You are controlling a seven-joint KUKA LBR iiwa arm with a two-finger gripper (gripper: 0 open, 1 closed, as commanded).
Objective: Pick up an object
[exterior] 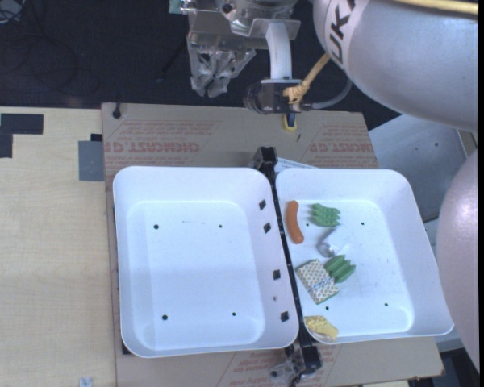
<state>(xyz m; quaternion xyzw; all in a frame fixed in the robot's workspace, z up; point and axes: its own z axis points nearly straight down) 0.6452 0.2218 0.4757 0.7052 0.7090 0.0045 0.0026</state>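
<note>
Currently orange sausage (294, 221) lies lengthwise near-to-far in right bin (403, 216); gripper (214, 75) raised, state unclear.

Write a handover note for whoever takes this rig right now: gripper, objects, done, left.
Gripper: raised above the bench behind both bins, holding nothing visible.
Objects: all in the right bin: orange sausage-shaped piece, green piece, second green piece, patterned block, yellow piece at the near rim.
Done: nothing picked yet.
Left: descend, grasp one object, lift.
</note>
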